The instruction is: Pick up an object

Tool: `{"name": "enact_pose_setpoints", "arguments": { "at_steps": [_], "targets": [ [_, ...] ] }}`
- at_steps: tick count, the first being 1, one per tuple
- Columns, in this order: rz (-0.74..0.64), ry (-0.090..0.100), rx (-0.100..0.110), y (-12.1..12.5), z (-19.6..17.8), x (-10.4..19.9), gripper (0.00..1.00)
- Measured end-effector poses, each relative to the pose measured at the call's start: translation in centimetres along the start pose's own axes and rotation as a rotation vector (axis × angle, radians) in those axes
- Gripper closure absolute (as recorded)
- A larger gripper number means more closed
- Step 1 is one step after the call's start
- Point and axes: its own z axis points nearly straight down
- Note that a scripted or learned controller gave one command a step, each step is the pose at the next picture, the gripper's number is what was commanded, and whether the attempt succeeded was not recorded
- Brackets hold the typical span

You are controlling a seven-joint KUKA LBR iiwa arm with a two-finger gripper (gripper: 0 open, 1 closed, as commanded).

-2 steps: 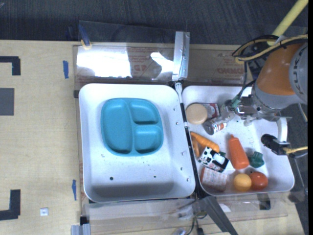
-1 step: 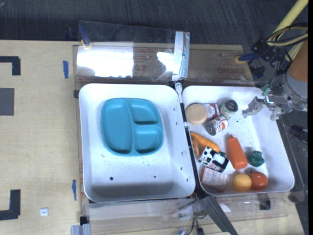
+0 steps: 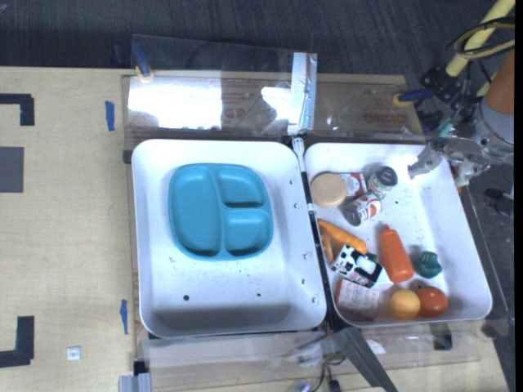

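The right bin (image 3: 458,211) is crowded along its left and lower sides: a round tan lid (image 3: 328,190), small cans (image 3: 366,196), an orange bottle (image 3: 395,255), a carrot (image 3: 341,237), a black-and-white box (image 3: 357,263) and round fruits (image 3: 418,302) lie close together. Its upper right stretch is bare white floor. In the left bin (image 3: 155,284), the blue divided plate (image 3: 219,211) takes the centre; bare floor rings it, widest toward the frame's bottom.
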Motion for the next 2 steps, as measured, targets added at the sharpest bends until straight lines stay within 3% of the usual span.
{"name": "enact_pose_setpoints", "arguments": {
  "at_steps": [1, 2],
  "targets": [
    [-0.318, 0.005, 0.009, -0.2, 5.2, 6.4, 0.0],
    [-0.542, -0.004, -0.009, 0.1, 7.5, 9.1, 0.0]
  ]
}}
